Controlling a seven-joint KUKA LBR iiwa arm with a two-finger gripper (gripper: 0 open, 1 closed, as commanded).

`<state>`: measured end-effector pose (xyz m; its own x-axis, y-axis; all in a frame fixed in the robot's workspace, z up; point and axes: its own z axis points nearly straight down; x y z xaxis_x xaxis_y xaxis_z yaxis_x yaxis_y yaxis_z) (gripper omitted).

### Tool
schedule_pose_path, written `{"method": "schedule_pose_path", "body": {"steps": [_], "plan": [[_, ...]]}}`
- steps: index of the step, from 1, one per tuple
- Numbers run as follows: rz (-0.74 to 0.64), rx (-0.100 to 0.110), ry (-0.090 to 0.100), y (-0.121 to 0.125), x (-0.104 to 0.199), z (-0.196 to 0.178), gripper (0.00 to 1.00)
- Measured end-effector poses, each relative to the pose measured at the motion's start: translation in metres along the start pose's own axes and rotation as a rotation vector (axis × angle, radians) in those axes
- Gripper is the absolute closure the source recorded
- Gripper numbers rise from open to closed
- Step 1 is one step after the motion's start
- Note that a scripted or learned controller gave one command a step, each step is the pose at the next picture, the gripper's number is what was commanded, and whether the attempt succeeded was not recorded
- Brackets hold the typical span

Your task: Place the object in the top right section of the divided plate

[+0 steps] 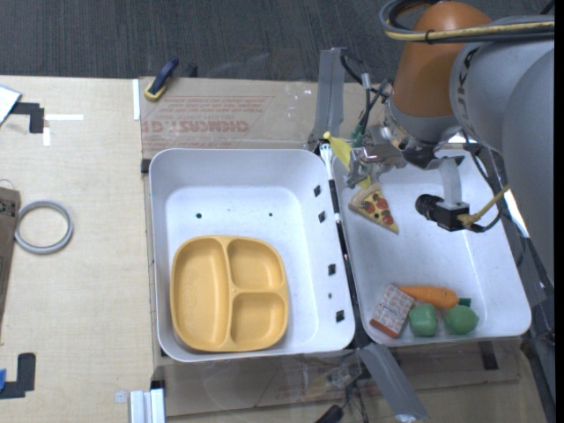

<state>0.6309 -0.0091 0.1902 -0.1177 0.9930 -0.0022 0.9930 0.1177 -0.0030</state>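
A yellow divided plate (pixel 231 292) lies in the left bin (pixel 176 179), toward its front, with one long section on the left and two smaller ones on the right. A toy pizza slice (pixel 375 209) sits in the right bin (pixel 493 263) near its back left corner. My gripper (pixel 359 176) hangs directly over the slice's upper edge and touches or nearly touches it. I cannot make out whether the slice is gripped.
At the front of the right bin lie an orange carrot (pixel 429 295), two green toy pieces (pixel 443 319) and a small printed box (pixel 391 310). A roll of tape (pixel 40 226) rests on the bench at far left. The arm's grey body covers the right bin's back right.
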Motion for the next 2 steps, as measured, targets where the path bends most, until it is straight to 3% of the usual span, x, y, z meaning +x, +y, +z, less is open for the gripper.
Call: {"method": "schedule_pose_path", "body": {"steps": [1,2], "plan": [[-0.002,0.001,-0.002,0.000,-0.001,-0.008,1.00],[-0.203,-0.004,-0.001,0.017,-0.096,0.018,1.00]]}}
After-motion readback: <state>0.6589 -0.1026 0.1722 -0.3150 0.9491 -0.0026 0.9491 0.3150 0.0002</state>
